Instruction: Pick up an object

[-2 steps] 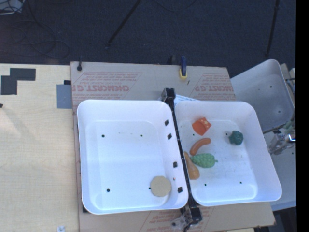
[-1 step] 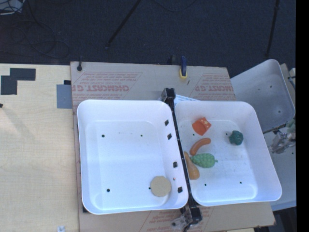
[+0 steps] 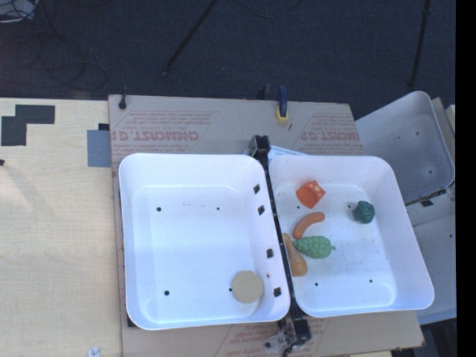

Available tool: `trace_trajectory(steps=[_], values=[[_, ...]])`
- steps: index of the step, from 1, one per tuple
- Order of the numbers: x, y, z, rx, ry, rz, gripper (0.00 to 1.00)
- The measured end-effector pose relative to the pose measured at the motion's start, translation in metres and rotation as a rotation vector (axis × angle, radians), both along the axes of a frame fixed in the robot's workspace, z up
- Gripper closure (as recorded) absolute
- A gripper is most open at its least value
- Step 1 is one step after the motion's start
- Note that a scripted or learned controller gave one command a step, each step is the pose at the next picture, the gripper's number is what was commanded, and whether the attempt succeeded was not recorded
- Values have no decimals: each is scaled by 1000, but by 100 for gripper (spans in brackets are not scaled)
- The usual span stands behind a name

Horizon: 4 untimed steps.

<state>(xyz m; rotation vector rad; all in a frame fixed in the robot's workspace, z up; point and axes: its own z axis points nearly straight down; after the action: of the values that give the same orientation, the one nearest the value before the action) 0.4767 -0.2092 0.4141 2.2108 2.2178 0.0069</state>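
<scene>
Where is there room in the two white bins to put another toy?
Most of the left bin is bare; just a tan disc near its lower right corner. In the right bin, the floor below the bumpy green toy is free. Its middle is crowded.

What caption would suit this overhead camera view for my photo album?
Two white bins side by side: a tan disc in the left bin, small toy foods including a red piece in the right bin.
</scene>
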Motion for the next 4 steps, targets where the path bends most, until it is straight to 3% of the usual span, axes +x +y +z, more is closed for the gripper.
trace_trajectory(steps=[1,2,4], values=[[-4,-2,-224,12,28,-3,100],[-2,-5,-205,6,14,-5,100],[-2,-7,-187,6,15,-10,100]])
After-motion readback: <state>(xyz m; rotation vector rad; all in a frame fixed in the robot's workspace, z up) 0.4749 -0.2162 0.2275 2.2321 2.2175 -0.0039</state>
